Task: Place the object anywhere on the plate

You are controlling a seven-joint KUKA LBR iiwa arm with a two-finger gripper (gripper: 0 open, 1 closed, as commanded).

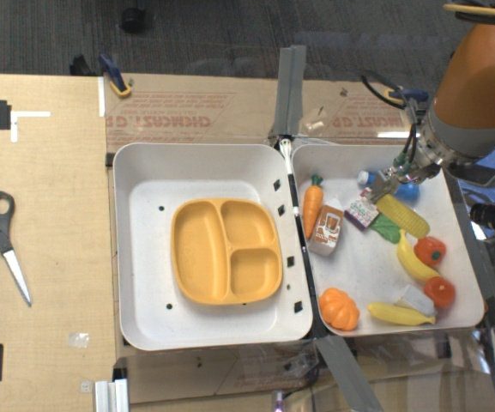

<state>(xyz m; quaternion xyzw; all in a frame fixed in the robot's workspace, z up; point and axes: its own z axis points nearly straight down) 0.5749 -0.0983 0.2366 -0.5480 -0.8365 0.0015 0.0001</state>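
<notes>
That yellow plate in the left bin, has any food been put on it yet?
Empty. All three compartments of the plate show bare yellow; the toy foods, such as the carrot, lie in the right bin.

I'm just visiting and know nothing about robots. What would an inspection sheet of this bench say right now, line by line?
Surface: two white bins side by side, left bin and right bin, on a cardboard-covered bench.
Job's things: yellow divided plate in the left bin, nothing on it; toy food in the right bin, including carrot, corn, small pumpkin, two bananas, two tomatoes, small carton.
Clutter: scissors on the wooden board at left.
Grippers: gripper low over the right bin's far side, near the corn.
Cables: black cable by the arm.
Surroundings: dark carpet beyond the bench.
</notes>
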